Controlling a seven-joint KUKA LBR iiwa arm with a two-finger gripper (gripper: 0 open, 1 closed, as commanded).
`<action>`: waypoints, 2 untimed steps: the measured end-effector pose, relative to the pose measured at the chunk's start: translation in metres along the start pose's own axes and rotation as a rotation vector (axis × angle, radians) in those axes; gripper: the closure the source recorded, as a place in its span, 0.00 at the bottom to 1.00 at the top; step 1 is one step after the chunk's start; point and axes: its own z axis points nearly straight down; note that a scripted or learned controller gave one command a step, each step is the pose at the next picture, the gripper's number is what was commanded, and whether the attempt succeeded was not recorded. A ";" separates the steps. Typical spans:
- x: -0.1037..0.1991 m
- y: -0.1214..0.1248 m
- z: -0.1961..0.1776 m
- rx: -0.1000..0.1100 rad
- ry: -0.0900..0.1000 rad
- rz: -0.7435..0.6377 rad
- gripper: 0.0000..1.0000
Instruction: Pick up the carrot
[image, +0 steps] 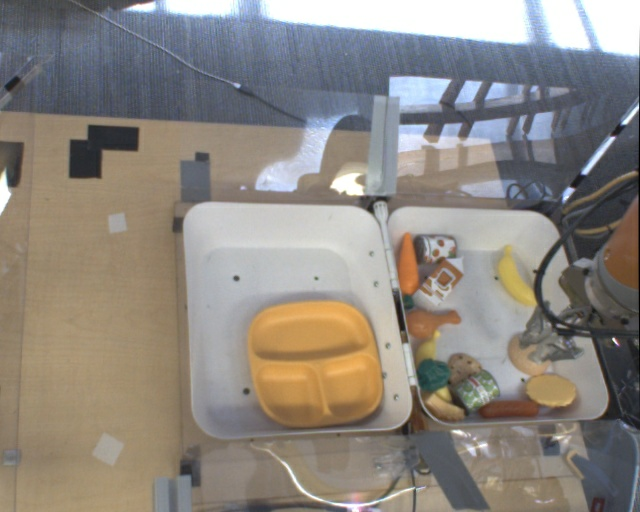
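On the desk (90, 330), the left bin (230, 250) holds a yellow divided tray (315, 362), and the right bin (480, 222) holds the toys. The carrot (407, 263) lies untouched against that bin's left wall, so this looks like the approach step. The claw (548, 342) hangs low at the far right side over a tan disc (527, 355); whether it is wide or narrow I cannot tell. It must cross past the banana (516, 277) and settle clear of the small carton (440, 281) beside the carrot.

Pale wooden bench (90, 330), grey ribbed floor (300, 70) behind, window light reflections
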 end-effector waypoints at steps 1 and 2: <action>-0.001 0.000 0.002 0.000 0.000 -0.074 1.00; -0.026 -0.014 -0.049 0.001 -0.002 -0.462 1.00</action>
